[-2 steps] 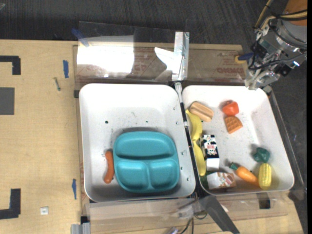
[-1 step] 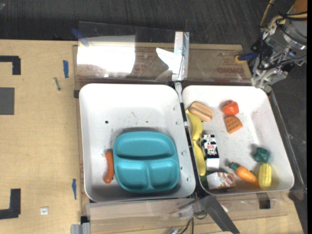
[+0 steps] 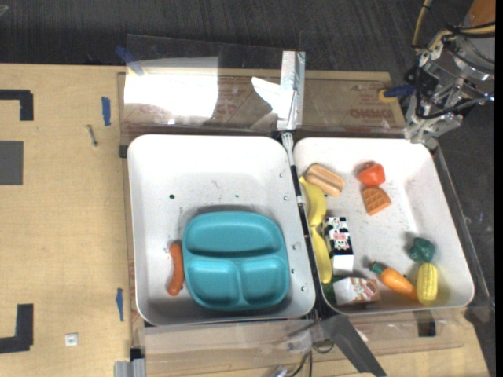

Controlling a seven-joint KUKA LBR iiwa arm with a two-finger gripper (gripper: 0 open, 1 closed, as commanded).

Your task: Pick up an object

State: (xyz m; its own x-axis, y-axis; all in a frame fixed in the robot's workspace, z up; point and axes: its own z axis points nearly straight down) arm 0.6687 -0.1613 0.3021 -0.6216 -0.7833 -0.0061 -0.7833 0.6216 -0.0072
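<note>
Tan plywood worktop point(image 3: 55, 234), marked with black tape corners point(image 3: 20, 104) and blue tape strips point(image 3: 105, 110). Dark grey carpeted floor point(image 3: 236, 6) beyond the far edge. Clear plastic sheet point(image 3: 204, 93) along the far side, catching bright glare from overhead light.

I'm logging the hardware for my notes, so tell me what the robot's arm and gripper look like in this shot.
At the upper right, the gripper is a cluster of grey and silver metal parts with dark cables looped around it. A small blue piece sticks out on the side toward the bins. Above it sits the arm, with its orange band and a yellow cable running alongside. The detail is too small to make out any markings.
</note>
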